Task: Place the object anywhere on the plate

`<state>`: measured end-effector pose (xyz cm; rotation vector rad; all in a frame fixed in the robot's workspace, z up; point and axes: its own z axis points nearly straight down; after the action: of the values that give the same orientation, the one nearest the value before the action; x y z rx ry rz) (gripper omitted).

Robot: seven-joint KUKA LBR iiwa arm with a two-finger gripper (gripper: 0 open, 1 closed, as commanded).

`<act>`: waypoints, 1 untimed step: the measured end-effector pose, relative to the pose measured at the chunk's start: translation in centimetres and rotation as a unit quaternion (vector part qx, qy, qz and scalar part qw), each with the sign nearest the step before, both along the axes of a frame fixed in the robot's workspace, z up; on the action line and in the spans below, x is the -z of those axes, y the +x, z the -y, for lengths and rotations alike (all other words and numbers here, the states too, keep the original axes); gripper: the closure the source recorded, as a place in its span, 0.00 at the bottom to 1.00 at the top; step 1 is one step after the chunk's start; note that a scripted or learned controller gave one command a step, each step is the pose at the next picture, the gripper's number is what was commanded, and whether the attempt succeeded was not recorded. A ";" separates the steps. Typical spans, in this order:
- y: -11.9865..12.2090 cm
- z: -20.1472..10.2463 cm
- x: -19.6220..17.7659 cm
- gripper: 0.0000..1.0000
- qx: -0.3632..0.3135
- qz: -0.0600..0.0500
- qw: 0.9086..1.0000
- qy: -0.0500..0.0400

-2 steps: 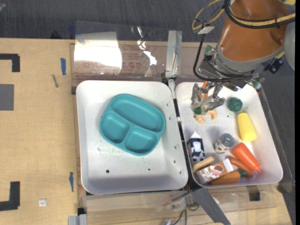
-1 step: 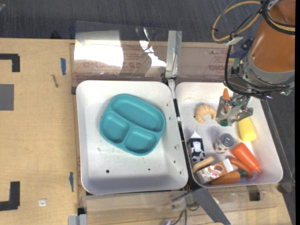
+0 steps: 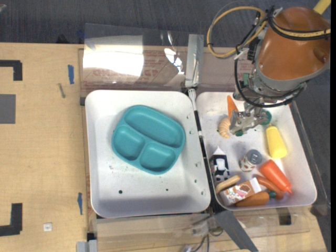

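Observation:
A teal plate (image 3: 148, 137) with three compartments lies in the left bin (image 3: 100, 188). My gripper (image 3: 245, 122) hangs low over the upper part of the right bin (image 3: 304, 177), under the orange wrist band. It sits among small toys: a tan croissant-like piece (image 3: 225, 128) at its left, a small orange carrot (image 3: 231, 104) above it and a green piece (image 3: 266, 118) at its right. The fingertips are lost in this clutter.
Further down the right bin lie a yellow corn-like toy (image 3: 276, 142), a large orange carrot (image 3: 276, 176), a grey-capped item (image 3: 252, 158), a black-and-white piece (image 3: 220, 164), and a snack packet (image 3: 237, 192). A metal divider (image 3: 192, 67) and clear panel stand behind the bins.

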<state>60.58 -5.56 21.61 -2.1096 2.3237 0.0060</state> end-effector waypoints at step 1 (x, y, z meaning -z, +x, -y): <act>1.9 -9.6 -5.0 1.00 -0.073 0.005 0.997 0.000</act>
<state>62.50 4.02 26.62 -2.2693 2.1573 -0.0026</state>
